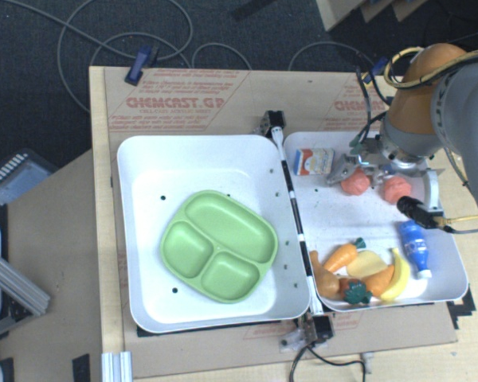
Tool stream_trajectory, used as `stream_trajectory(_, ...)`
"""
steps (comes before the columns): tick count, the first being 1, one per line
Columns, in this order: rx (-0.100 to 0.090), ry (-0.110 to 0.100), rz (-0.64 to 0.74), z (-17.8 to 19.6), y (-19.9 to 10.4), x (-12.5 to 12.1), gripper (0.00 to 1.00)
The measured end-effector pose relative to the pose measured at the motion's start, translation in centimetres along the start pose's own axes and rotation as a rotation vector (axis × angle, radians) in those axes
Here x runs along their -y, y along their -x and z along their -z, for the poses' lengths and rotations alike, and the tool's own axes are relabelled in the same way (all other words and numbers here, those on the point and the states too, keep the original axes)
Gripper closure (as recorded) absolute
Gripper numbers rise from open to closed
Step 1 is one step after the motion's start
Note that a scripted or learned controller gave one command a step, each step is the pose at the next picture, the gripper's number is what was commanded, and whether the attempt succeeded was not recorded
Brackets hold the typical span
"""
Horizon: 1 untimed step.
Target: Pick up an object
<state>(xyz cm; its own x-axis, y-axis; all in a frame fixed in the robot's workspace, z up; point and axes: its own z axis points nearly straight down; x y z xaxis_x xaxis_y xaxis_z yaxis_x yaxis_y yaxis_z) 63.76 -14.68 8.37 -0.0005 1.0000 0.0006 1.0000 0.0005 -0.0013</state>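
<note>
Round pink balls (355, 183), glossy white bin (454, 273), ridged green tray (218, 246)

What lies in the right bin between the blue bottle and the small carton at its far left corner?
In the camera view, two pinkish-red round items lie between the blue bottle and the carton, with the tool over them.

The grey arm with its orange band reaches down into the right shallow white bin (454, 270), its two-finger gripper (374, 172) low between two pinkish-red rounded lumps (354, 184) (touching or not, unclear). Nearby lie a small red-and-white carton (312, 162), a blue bottle (415, 247), an orange toy carrot (340, 256) and a yellow banana (395, 281). The left bin (135, 213) holds a green three-compartment plate (217, 245).
</note>
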Motion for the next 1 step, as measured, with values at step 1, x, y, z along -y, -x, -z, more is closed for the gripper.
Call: stream_trajectory(1, 0.002, 0.004, 0.001, 1.16, 0.01, -0.14, 1.0)
